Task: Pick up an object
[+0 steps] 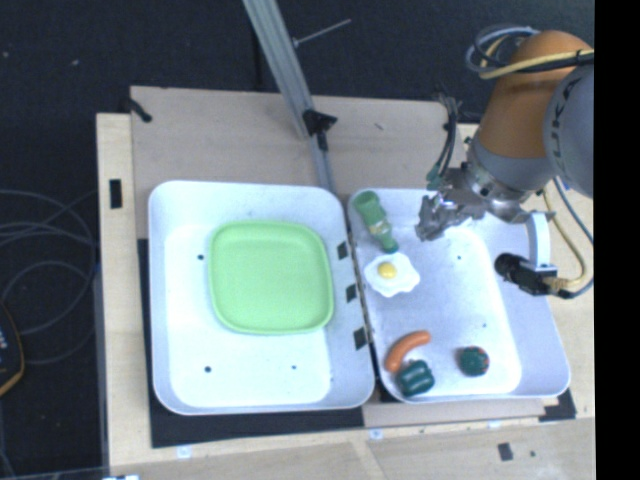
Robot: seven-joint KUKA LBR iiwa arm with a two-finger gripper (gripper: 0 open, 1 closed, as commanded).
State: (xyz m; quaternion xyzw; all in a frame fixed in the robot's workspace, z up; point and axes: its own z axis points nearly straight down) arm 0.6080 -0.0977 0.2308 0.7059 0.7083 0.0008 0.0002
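White bins sit side by side on my counter [240, 128]: the left bin [180, 368] has a green plate [270, 276] lying flat in the middle, and the right bin [520, 363] has all the small stuff. There's a green bottle [374, 218] on its side in the far left corner, a fried egg [391, 275] just below it, then an orange sausage [407, 347] touching a green pepper [416, 377] along the near edge, with a dark green round thing [473, 361] a bit to their right. My hand [436, 220] hangs over the far part of the right bin, near the bottle and egg but not touching either. Honestly can't tell if it's apart or together from this angle.
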